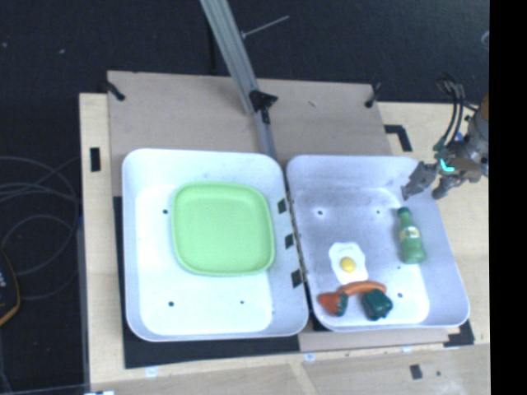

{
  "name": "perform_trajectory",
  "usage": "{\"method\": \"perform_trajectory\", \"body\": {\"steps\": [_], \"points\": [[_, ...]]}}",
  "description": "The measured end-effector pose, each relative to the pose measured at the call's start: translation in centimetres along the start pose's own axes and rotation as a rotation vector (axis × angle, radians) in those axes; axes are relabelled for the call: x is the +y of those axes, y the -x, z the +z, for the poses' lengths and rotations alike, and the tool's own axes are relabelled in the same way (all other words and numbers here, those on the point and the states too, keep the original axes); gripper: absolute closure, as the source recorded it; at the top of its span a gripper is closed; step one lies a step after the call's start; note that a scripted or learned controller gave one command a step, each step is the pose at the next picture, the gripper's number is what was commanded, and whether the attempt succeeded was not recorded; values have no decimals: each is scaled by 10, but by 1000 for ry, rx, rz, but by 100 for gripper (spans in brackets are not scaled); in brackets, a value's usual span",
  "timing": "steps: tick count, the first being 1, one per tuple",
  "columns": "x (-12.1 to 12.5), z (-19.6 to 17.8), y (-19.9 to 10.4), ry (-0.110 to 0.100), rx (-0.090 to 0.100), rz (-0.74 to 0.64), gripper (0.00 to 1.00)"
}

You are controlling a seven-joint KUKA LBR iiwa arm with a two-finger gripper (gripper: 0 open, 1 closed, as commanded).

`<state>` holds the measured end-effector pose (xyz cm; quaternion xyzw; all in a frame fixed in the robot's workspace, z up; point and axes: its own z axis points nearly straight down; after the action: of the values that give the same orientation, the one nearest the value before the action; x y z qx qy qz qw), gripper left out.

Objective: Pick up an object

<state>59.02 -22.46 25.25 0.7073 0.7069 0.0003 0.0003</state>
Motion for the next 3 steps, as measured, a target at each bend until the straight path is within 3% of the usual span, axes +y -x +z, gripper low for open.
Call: {"method": "perform_trajectory", "body": {"steps": [1,3], "points": [[0,0,0,0,0,0,0],[-8,85,2,-4,0,0,0]]}}
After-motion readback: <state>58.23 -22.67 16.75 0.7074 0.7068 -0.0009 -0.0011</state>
